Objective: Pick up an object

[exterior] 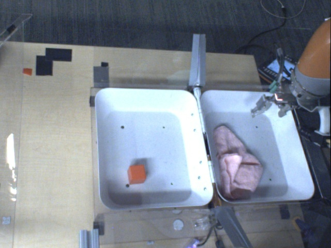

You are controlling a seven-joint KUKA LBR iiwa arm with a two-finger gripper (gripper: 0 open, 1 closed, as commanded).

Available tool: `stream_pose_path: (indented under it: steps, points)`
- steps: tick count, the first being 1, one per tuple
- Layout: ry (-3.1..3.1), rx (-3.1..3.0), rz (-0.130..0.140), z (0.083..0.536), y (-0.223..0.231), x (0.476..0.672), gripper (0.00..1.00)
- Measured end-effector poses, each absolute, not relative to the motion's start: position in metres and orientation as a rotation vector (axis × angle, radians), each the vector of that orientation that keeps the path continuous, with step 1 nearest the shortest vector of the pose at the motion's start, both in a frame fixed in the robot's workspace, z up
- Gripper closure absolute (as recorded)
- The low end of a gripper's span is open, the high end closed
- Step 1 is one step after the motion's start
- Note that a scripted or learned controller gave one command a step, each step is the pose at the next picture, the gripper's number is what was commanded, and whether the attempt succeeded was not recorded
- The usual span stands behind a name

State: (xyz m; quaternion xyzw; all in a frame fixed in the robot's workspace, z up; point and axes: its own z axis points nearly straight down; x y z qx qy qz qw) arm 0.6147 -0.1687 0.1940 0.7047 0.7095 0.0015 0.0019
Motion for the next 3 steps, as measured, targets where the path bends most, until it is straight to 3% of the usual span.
stream_pose_path:
  steps: [1, 2, 3]
  points:
    - [2.342, 2.084, 0.009, 0.095, -0.107, 0.613, 0.0]
    - [2.424, 1.978, 0.011, 0.09, -0.135, 0.553, 0.0]
    - [2.68, 1.605, 0.014, 0.091, -0.096, 0.535, 0.0]
